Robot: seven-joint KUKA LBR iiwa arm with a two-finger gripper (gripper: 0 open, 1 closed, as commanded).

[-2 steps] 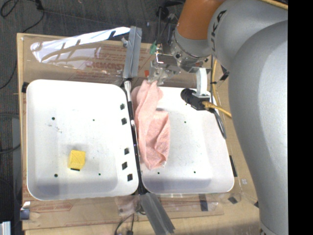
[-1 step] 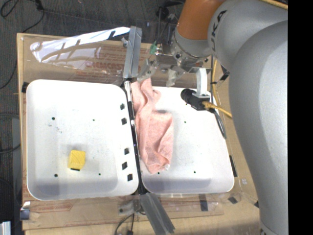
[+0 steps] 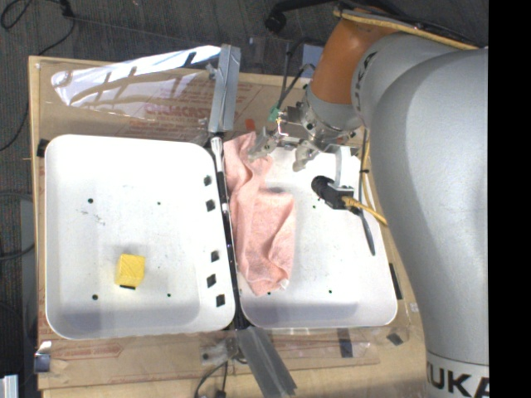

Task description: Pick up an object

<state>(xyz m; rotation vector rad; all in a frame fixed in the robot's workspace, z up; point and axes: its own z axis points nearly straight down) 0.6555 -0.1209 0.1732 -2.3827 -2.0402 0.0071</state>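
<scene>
End effector point(image 3: 284, 150): low over the far end of the right bin. The two fingers stand apart with bare bin floor showing between them; nothing is gripped.
Cloth point(image 3: 264, 222): pink and crumpled, judged to be the target. Its bunched upper end lies just beside the end effector, on the side toward the divider between the bins. Contact with the nearer finger cannot be confirmed. The rest trails away from the end effector along the bin's inner wall.
Right bin point(image 3: 348, 305): directly beneath the end effector; carries the cloth.
Yellow block point(image 3: 130, 270): well apart from the end effector, across the divider, in the left bin point(image 3: 66, 305). Unlikely target for this approach.
Step in hand: judged as approach, grasp not yet made.
Reason for placement: a spread stance beside the bunched end suits a pinch, since raised folds give the fingers material to close on, whereas flat cloth would slip.
Risk: the end effector sits slightly off the cloth's edge, so closing may catch only a thin fold, or nothing.
</scene>
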